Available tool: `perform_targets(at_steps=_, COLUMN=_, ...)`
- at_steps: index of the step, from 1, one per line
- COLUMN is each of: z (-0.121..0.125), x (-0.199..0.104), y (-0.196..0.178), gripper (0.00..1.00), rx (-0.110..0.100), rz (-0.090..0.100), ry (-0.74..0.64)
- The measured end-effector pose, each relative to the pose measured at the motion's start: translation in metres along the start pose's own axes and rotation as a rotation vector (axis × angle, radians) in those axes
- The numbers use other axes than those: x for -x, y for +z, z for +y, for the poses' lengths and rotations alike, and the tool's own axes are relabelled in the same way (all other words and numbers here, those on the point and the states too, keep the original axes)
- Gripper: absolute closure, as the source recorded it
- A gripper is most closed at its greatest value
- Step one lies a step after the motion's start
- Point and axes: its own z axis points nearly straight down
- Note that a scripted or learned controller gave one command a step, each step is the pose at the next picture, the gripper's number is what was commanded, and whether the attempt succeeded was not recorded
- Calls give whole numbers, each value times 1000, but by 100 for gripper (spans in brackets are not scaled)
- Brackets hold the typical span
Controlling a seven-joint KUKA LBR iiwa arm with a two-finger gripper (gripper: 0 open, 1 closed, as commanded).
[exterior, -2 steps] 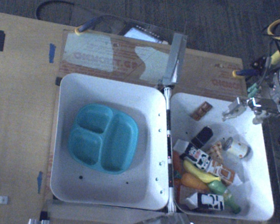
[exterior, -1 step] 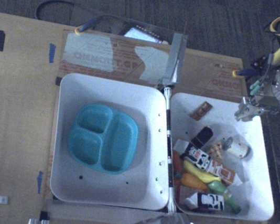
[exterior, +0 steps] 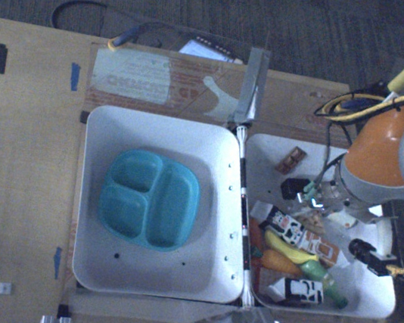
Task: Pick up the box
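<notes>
My gripper (exterior: 311, 200) hangs low over the middle of the right bin (exterior: 378, 298), beneath the arm's grey wrist and orange band. Just below it lies a black-and-white patterned box (exterior: 285, 225), tilted, and beside that an orange-and-white box (exterior: 323, 248). A second black-and-white box (exterior: 302, 290) lies near the bin's front wall. The gripper sits just above the first box, and I cannot make out whether they touch. Nothing is visibly lifted.
A banana (exterior: 291, 250), a carrot (exterior: 281, 263) and a green bottle (exterior: 324, 282) are piled among the boxes. A small brown item (exterior: 291, 160) lies at the bin's far side. The left bin (exterior: 87, 253) holds a teal divided plate (exterior: 151, 199).
</notes>
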Motion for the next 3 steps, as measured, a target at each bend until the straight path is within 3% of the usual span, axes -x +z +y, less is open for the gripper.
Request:
perform_targets(at_steps=1, z=33, x=-63, y=-181, gripper=100, rx=-3, rz=-1, ry=376)
perform_targets(at_steps=2, z=53, x=-14, y=-41, gripper=100, rx=-7, rz=1, ry=529)
perform_targets(at_steps=3, z=105, x=-69, y=-91, gripper=100, rx=-4, rz=-1, ry=613)
